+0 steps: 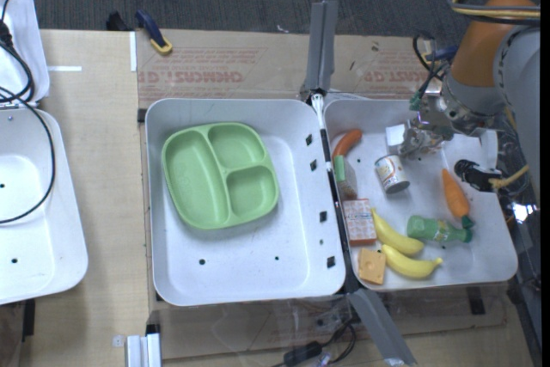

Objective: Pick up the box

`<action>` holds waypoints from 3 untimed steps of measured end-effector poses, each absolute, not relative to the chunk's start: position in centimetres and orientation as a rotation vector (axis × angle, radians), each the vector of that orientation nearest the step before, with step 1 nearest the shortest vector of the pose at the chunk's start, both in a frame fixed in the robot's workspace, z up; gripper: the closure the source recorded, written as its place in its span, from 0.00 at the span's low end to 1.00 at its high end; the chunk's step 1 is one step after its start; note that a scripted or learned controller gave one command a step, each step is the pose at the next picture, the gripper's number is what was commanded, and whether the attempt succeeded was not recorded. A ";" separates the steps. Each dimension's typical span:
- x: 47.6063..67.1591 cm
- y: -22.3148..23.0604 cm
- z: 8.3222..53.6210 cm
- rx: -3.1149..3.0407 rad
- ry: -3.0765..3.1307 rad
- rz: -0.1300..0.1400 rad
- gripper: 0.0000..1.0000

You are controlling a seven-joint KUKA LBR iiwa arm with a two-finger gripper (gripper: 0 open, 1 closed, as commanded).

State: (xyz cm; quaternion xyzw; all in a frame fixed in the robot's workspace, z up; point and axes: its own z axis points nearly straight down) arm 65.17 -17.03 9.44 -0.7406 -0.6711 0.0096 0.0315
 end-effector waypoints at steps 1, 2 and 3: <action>65.2 -17.4 9.1 -2.294 -2.074 0.027 0.00; 65.8 -10.9 9.1 -2.515 -1.877 0.007 0.00; 65.8 -10.7 9.1 -2.540 -1.845 0.006 0.00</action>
